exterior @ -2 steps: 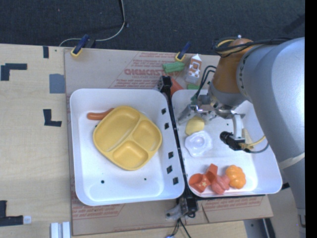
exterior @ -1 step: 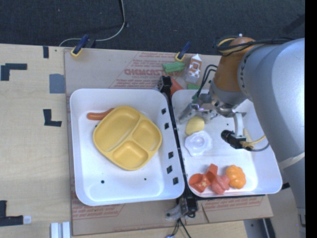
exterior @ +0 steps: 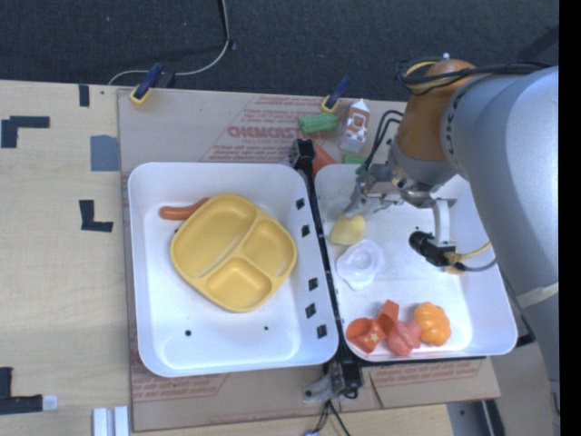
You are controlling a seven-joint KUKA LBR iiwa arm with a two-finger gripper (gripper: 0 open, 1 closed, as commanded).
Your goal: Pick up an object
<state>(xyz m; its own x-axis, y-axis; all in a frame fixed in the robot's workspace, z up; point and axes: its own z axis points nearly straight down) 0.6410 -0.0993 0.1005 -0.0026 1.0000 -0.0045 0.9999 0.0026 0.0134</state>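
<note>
Pale yellow food piece (exterior: 348, 230) lies in the right bin (exterior: 490, 321), near the divider, with the gripper (exterior: 368, 196) low just above it; whether its grip is wide or narrow cannot be told. A clear cup (exterior: 358, 263) sits just beside the piece. Risk, as a judgement: the rounded piece could squirt sideways or the cup get knocked.
</note>
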